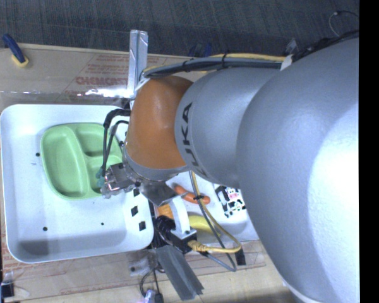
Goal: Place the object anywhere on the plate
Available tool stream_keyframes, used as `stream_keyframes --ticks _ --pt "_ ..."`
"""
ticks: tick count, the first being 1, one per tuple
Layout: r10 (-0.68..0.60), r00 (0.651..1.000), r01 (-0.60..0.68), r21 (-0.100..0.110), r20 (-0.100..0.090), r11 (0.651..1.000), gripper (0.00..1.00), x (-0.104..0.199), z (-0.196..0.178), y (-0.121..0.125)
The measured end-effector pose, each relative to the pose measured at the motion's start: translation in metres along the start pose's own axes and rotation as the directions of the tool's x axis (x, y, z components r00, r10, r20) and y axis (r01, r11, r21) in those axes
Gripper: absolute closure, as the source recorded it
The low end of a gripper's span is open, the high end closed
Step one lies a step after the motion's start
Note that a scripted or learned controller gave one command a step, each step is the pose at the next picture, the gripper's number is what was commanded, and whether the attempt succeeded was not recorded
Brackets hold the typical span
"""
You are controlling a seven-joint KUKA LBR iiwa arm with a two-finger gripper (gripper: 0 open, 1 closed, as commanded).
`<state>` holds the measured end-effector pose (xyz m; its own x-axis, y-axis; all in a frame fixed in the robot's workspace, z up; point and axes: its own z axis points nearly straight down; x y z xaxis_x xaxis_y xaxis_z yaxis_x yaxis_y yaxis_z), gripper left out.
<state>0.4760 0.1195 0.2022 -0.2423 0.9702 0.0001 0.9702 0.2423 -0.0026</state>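
Note:
A light green plate [66,160] with compartments lies in the left white bin [25,245], toward its upper middle. My gripper [112,180] hangs over the plate's right edge, below the arm's orange band [155,125]. The wrist and cables hide its tips. I cannot make out any object held there. The arm also covers the plate's right part.
The grey arm covers most of the right bin. Below the wrist show an orange item [192,197], a yellow item [202,223] and a white piece with black marks [234,201]. The left bin's lower floor [63,232] is bare white.

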Motion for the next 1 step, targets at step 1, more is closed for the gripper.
stream_keyframes --ticks 1 --pt "-0.001 1.0 0.001 0.0 0.0 1.0 0.0 0.0 0.0001 0.0"
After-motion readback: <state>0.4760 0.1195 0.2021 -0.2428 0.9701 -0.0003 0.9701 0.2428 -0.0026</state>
